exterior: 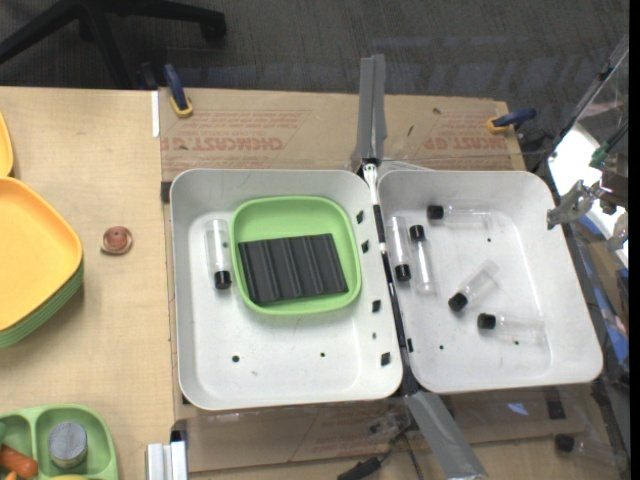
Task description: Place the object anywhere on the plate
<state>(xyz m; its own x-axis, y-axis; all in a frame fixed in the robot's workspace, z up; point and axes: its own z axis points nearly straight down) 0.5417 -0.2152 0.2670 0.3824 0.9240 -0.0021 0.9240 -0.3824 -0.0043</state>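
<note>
Two white bins sit side by side on cardboard. The left bin (200, 368) holds a green square plate (295, 196) in its far half, with a dark ribbed insert (296, 268) lying on it. One clear vial with a black cap (218, 253) lies just left of the plate, beside its rim, cap toward the near side, not on the plate. The right bin (560, 358) holds five more capped vials (472, 288): two lie parallel near its left wall, one sits at the far side, one is tilted in the middle, and one lies toward the near right. The gripper (582, 198) is at the far right edge, outside the right bin's rim, away from all vials; how it is set cannot be told at this size. Yellow plates (35, 258) are stacked on the wooden bench at far left, a small red disc (117, 239) beside them.
</note>
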